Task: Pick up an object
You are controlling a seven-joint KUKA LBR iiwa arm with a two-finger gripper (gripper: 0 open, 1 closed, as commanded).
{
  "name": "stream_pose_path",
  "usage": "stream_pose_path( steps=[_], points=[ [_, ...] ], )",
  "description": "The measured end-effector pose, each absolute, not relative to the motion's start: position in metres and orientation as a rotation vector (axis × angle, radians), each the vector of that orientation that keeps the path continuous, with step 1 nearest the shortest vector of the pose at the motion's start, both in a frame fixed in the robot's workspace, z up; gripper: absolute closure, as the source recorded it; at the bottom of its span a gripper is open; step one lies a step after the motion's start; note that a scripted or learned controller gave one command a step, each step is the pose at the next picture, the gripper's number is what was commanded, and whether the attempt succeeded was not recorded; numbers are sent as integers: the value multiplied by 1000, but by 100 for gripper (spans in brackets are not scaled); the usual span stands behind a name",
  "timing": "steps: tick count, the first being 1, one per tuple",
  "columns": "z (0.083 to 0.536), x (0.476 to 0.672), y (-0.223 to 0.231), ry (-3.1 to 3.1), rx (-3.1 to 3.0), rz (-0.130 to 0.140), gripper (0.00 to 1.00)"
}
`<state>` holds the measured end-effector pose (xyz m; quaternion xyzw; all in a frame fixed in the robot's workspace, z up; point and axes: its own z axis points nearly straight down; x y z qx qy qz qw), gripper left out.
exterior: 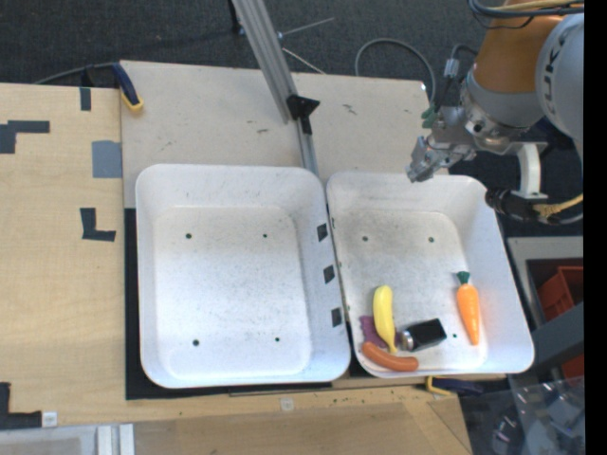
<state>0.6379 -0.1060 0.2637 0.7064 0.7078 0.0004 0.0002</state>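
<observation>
the gripper [423, 166] hangs over the far rim of the right bin [493, 221]; whether it is open or closed cannot be told. the objects lie well apart from it, toward the bin's near wall: a carrot [469, 311] alone, and a banana [382, 316], a black block [424, 334] and a sausage [389, 358] crowded together. a descent there risks nudging neighbours or striking the wall. open floor lies between gripper and objects; the left bin [228, 282] offers room beside it.
</observation>
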Motion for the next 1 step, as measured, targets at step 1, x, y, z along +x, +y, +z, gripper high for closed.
stream_pose_path(
  steps=[1],
  points=[
    [267,635,-55,2230,2216,1,100]
  ],
)
